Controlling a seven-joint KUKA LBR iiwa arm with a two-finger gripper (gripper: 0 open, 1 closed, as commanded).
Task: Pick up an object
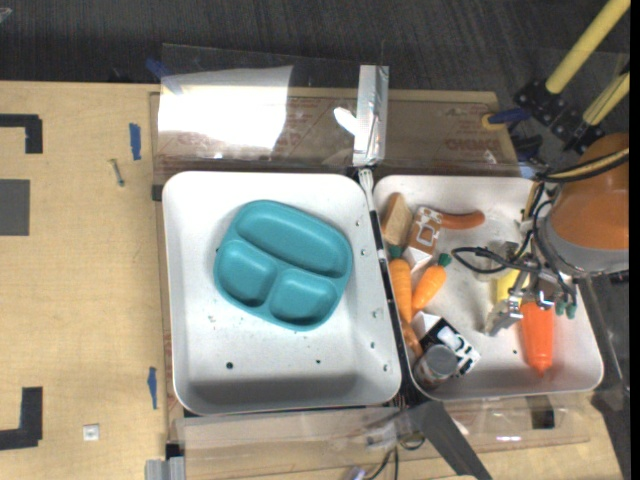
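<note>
The gripper (520, 303) hangs low in the right bin (590, 373), half lost among cables, so I cannot tell how its fingers stand. Just beside it lies one orange carrot (538, 336). Two more carrots (415, 288) lie near the divider, plus a sausage (462, 220). One teal divided plate (283, 263) sits in the left bin (190, 368).

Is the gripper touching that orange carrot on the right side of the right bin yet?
Cannot tell. In the camera view the gripper overlaps the carrot's top end, hiding any contact or gap.
</note>
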